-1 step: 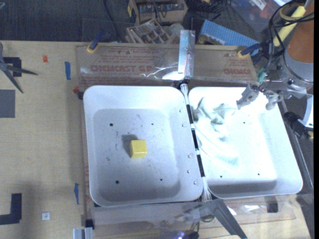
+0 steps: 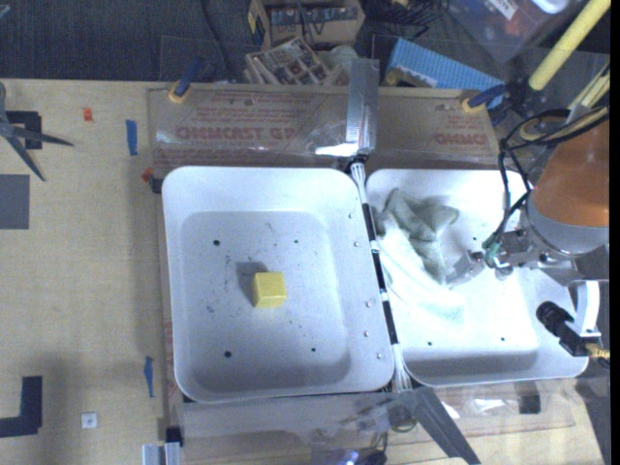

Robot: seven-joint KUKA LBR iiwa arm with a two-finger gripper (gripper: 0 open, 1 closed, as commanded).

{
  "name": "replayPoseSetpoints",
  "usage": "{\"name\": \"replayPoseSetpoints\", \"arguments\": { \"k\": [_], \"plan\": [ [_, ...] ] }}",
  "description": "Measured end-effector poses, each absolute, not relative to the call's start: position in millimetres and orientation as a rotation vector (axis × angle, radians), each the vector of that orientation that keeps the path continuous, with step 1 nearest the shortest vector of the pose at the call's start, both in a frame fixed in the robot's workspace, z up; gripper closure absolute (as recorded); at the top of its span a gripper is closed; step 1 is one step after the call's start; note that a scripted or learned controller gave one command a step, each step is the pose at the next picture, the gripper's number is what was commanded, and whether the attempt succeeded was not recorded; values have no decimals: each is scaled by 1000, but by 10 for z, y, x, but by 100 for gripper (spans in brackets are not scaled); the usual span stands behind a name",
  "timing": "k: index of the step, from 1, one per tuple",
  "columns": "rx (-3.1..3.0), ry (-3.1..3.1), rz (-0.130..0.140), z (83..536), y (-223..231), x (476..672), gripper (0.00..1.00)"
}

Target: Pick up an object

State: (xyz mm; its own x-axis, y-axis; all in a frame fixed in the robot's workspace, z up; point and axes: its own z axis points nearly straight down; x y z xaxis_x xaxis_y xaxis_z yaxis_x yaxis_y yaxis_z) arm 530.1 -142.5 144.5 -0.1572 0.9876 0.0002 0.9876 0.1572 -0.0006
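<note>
Picking something up works best if the gripper [image 2: 472, 264] drops straight over it. A yellow block [image 2: 269, 289] sits alone in the left bin [image 2: 194, 211]. Farther right, the gripper touches a grey cloth [image 2: 418, 223]; I cannot tell its grip.

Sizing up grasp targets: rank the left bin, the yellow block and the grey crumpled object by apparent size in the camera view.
1. left bin, by far the largest.
2. grey crumpled object, in the right bin; its edges blur into the white floor, so its extent is rough.
3. yellow block, smallest.
</note>
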Motion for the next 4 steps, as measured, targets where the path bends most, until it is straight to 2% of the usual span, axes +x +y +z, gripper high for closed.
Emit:
{"name": "replayPoseSetpoints", "arguments": {
  "k": [1, 2, 3, 4],
  "plan": [
    [-1964, -2450, 1, 1043, -1182, 5106, 0],
    [-1975, -2443, 1, 1124, -1203, 5110, 100],
    [-2014, -2413, 0, 1380, -1664, 5613, 100],
    [-2000, -2427, -1, 1578, -2241, 6351, 100]
  ]
}}
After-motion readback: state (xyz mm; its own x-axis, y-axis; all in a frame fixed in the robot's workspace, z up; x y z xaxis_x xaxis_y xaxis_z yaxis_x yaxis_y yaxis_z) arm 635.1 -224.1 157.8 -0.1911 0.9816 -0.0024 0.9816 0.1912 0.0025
